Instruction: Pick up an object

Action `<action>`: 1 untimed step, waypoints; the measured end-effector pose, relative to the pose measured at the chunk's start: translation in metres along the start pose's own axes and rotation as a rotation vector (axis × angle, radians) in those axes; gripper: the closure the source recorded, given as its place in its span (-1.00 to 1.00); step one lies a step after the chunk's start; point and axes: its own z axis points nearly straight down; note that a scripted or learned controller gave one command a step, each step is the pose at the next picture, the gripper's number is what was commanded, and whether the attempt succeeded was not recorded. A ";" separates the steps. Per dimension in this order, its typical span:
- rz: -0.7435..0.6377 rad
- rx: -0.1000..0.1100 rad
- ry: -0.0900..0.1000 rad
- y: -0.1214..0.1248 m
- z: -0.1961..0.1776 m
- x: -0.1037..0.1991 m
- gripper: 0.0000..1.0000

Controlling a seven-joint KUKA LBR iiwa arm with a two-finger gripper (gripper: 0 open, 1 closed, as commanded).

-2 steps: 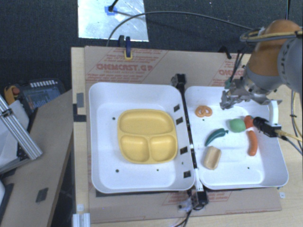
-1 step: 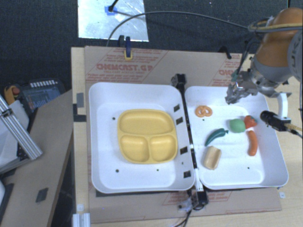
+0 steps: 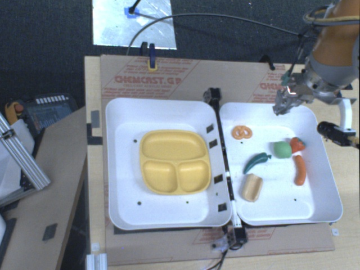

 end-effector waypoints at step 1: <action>-0.002 0.005 0.001 -0.010 0.007 0.041 1.00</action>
